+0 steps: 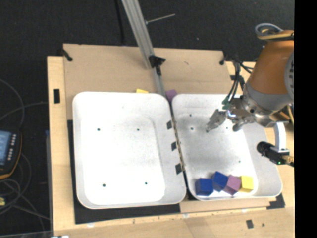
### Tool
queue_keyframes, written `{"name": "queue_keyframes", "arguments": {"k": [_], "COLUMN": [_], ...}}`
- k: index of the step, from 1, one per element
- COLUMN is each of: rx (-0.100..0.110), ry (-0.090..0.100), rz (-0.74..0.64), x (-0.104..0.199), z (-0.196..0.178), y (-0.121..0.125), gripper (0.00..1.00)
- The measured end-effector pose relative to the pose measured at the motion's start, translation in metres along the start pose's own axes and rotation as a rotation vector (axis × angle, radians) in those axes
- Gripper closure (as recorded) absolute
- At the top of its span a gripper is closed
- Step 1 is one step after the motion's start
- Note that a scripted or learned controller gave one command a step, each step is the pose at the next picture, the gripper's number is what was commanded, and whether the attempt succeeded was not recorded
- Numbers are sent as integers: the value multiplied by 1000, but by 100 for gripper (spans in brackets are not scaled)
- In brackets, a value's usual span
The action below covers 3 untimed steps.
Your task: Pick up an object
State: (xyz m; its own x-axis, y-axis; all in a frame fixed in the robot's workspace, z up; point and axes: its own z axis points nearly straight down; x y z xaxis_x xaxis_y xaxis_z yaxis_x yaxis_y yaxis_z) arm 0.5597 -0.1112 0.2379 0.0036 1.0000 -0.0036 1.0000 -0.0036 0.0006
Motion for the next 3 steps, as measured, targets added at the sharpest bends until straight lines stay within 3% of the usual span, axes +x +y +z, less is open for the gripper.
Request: {"name": "queue_keyframes", "arguments": {"k": [1, 2, 3], "rx": [0, -7, 0], "ry": [2, 1, 6], "rz": [-6, -1, -13], "x": [20, -6, 74], "z": [13, -40, -26], "y": [-14, -43, -72], "gripper": [0, 0, 0]}}
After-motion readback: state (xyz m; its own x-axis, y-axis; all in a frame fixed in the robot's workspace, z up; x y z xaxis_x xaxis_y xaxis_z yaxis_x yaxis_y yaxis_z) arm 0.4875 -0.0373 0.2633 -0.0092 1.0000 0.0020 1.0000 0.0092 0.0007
